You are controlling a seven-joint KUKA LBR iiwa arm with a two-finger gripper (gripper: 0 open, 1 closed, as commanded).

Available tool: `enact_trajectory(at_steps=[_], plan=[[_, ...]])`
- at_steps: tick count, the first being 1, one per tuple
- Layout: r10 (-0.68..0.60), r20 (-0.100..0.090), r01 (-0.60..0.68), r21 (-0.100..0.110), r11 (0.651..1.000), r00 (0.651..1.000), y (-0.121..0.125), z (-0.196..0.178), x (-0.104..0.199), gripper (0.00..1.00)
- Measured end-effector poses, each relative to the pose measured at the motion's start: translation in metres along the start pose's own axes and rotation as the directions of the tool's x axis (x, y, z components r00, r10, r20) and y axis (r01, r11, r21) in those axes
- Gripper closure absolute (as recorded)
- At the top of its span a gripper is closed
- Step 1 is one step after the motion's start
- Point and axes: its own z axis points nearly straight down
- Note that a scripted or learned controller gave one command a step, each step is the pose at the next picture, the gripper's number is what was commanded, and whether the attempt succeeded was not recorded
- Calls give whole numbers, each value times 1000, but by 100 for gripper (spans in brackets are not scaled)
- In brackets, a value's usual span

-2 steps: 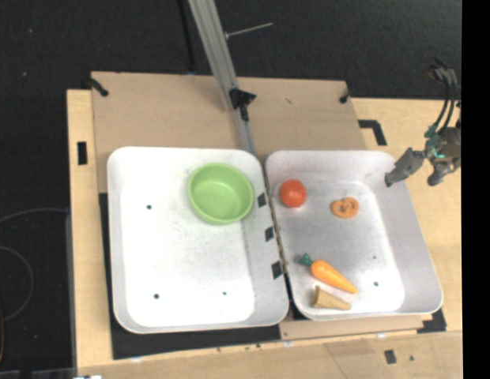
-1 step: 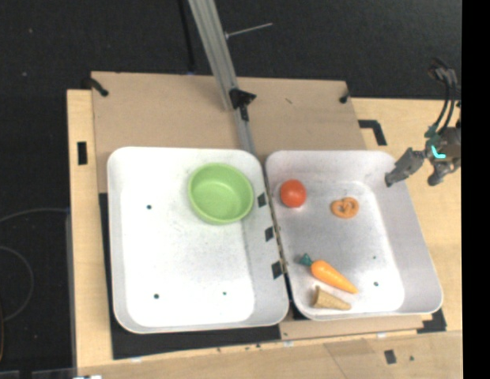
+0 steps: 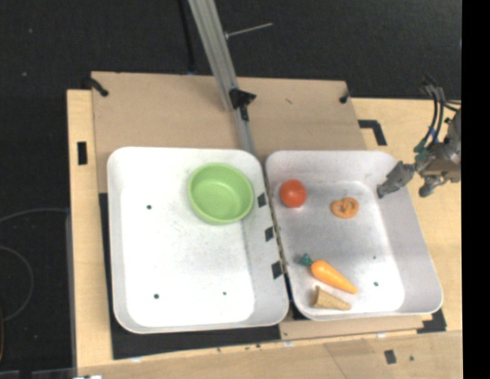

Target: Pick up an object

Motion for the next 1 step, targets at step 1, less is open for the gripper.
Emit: enact_trajectory(at_steps=[1], plan=[[0,-1,0,4,1000,1000,-3,42,2,0]])
